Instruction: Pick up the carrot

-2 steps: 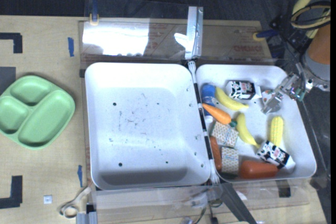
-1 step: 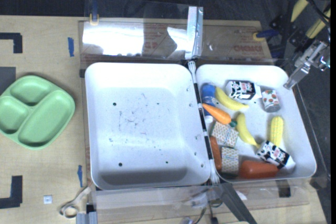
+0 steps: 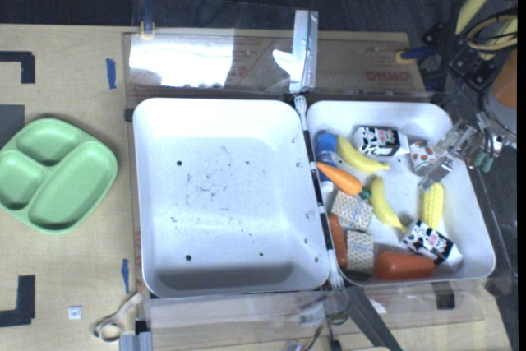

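The worktop [image 3: 66,62] is a light wooden surface. Directly on it rest two shallow white bins, the left bin [image 3: 148,177] touching the right bin [image 3: 481,234], and a green divided plate [image 3: 53,173] at the left.

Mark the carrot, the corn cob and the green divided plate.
carrot [image 3: 339,177], camera view, middle of its orange body, right bin.
corn cob [image 3: 432,205], camera view, middle of the yellow cob.
green divided plate [image 3: 23,191], camera view, its left rim, on the bench.
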Controlling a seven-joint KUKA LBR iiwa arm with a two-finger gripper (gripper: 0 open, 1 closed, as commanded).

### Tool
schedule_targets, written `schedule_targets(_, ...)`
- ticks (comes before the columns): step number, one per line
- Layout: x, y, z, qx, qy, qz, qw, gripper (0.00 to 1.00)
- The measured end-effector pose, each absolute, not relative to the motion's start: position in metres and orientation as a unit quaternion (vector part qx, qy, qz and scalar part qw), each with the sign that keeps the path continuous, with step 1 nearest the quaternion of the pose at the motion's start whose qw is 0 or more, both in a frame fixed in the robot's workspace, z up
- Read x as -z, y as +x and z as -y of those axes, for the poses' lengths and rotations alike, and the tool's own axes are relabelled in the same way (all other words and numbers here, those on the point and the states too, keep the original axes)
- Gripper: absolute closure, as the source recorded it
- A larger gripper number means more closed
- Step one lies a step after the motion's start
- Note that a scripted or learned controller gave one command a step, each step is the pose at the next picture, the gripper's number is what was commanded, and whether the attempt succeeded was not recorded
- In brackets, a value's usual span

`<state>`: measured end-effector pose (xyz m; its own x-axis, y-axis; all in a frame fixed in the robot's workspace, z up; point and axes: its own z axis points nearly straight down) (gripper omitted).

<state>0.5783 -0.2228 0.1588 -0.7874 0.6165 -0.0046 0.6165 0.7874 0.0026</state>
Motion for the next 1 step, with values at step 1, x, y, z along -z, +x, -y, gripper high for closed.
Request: schedule_targets(1, -0.2825, 0.6264, 0.2222, -0.0003, 0.411, -0.912, 0.003, 0.00)
